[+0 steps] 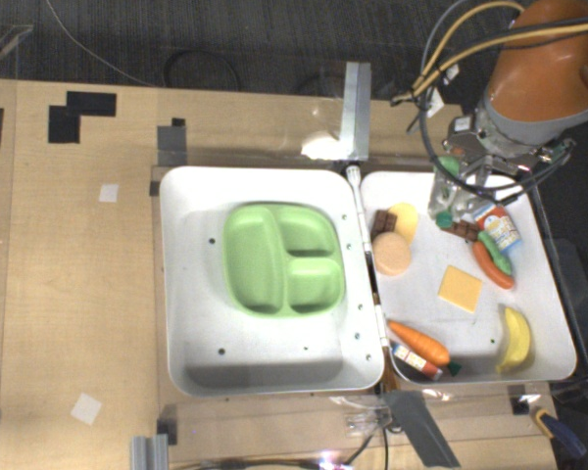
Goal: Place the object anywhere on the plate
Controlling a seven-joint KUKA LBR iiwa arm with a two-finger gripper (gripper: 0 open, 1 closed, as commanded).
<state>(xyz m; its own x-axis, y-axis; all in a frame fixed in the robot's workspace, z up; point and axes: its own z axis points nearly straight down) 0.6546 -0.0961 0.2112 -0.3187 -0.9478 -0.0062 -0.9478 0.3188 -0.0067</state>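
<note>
A green divided plate (279, 259) lies in the middle of the left bin (191, 360) with nothing on it. My gripper (449, 206) hangs low over the upper part of the right bin (549, 355), below the orange wrist band. It is just above and left of a small brown piece (463, 230) and next to a little bottle with a red cap (499, 229). I see nothing held in it.
The right bin also holds a red sausage (493, 264), a yellow cheese slice (461, 289), a banana (514, 339), a carrot (419, 341), a tan round piece (392, 255), a yellow piece (404, 217) and a brown block (384, 224). A metal divider (366, 253) separates the bins.
</note>
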